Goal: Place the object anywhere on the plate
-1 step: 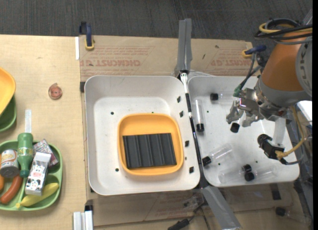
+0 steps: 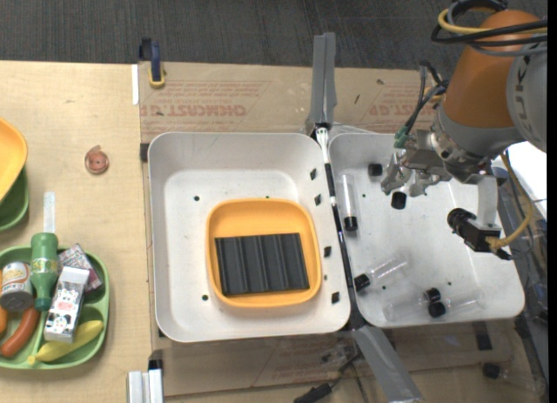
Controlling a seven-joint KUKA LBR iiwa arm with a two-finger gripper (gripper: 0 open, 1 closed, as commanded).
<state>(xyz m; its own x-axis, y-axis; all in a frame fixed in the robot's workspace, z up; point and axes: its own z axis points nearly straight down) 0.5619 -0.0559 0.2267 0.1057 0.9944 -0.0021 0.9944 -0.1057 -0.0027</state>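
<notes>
Orange square plate [image 2: 261, 216] holds a dark ribbed block [image 2: 262, 264] in the left bin; gripper [image 2: 402, 185] upper right, can't tell its state, clear markers [image 2: 380, 272] hard to make out.

An orange square plate [image 2: 261, 212] with a dark ribbed black slab [image 2: 262, 264] lying flat on it sits centred in the left white bin [image 2: 174, 218].

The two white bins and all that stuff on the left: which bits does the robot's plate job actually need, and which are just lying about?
Part of the job:
- orange plate with a dark ridged block on it, left bin
- clear tubes with black caps, right bin
- gripper above the right bin

Lying about:
- green tray of toy food
- yellow bowl
- small pink disc
</notes>
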